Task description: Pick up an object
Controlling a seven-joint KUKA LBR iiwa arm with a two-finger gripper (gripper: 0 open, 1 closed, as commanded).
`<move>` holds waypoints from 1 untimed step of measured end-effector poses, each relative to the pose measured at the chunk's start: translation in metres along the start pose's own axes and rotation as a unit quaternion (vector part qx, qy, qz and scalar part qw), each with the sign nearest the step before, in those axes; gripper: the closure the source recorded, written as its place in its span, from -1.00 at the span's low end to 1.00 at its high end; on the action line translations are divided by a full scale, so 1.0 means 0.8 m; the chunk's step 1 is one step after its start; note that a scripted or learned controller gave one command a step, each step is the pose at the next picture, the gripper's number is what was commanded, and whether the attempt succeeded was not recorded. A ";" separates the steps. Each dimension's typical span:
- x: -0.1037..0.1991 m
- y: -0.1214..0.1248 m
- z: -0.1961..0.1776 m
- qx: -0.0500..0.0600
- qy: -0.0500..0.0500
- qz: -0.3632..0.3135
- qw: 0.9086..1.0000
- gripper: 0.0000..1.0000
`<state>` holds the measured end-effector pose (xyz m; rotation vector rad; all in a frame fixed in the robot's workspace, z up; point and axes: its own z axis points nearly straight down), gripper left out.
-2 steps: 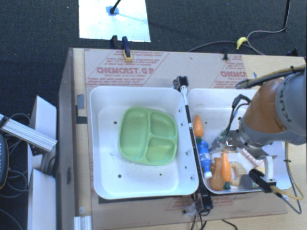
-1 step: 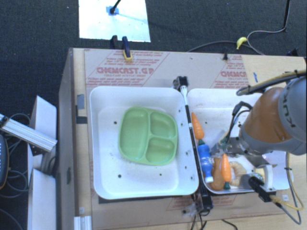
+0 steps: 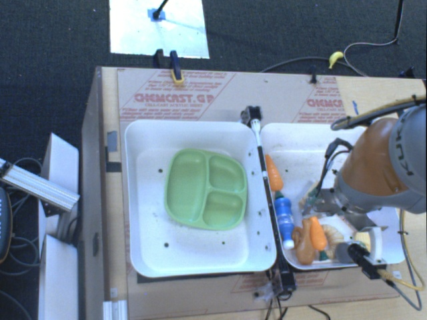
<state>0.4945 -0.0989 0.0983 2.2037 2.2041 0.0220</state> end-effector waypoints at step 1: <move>0.075 0.033 -0.138 0.012 0.004 -0.002 1.000 1.00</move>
